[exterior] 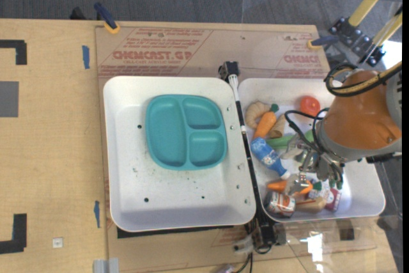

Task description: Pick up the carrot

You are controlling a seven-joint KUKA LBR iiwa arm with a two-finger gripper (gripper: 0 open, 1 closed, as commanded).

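An orange carrot (265, 124) with a green top lies in the right bin (370, 192), near its back left, leaning on a tan, potato-like item (255, 112). My gripper (307, 177) hangs low over the front middle of that bin, well to the right of and nearer than the carrot. It sits among a pile of small items. Small orange pieces (278, 186) lie close under and beside it. The orange wrist band (359, 115) hides part of the bin behind the gripper.
A blue bottle-like item (266, 155), a red tomato (310, 104), green pieces and packaged items (281, 202) crowd the right bin. The left bin (121, 156) holds a teal divided plate (187, 131). A black divider clamp (228, 68) sits between the bins.
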